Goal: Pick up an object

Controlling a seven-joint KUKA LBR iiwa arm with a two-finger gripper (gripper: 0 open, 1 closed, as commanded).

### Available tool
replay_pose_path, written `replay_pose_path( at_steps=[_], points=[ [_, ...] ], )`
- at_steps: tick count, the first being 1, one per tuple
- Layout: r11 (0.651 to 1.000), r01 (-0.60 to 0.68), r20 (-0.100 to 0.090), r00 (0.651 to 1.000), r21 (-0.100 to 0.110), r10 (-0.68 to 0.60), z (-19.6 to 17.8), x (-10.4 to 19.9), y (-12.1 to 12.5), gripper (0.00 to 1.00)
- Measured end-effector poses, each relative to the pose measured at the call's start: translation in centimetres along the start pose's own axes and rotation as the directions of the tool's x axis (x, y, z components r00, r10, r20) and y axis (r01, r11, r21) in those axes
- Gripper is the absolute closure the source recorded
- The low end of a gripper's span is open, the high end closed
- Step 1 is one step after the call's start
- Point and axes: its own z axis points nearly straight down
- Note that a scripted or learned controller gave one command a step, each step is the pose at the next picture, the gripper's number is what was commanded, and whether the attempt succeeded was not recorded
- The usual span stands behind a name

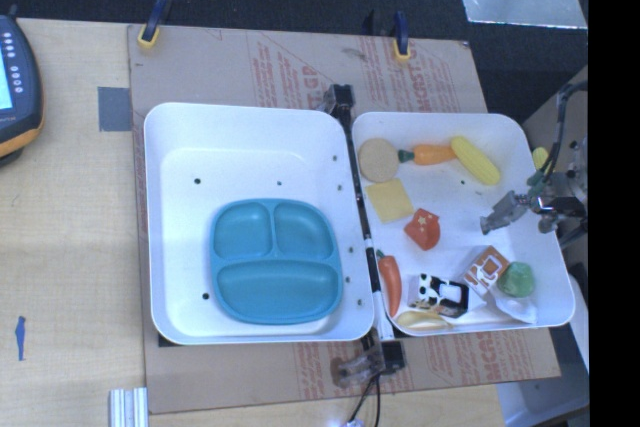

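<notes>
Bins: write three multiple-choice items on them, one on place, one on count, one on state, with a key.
1. Where does the blue tray lie?
A. left bin
B. right bin
C. on the bench

2. How many compartments has the tray?
A. two
B. three
C. five

3. How does the corn stand to the end effector?
A. clamped in it
B. apart from it
C. under the tray

Key: 1 A, it rests on that bin's floor; 2 B, two small ones above one wide one; 3 B, white floor shows between them.

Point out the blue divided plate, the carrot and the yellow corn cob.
blue divided plate (276,261): camera view, ridge between its compartments.
carrot (433,155): camera view, middle of its orange body.
yellow corn cob (475,161): camera view, middle of the cob.
</notes>
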Motion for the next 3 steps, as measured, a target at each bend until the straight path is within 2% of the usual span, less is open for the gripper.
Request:
replay_pose_path(
  at_steps=[1,2,3],
  points=[
    [1.000,0.009,-0.004,1.000,0.005,-0.009,9.3,7.3,4.5,0.00],
    [1.000,0.003,0.000,1.000,0.004,-0.003,13.8,6.8,6.1,0.00],
    [1.000,0.003,0.000,1.000,0.004,-0.003,12.4,6.7,6.1,1.00]
  ],
)
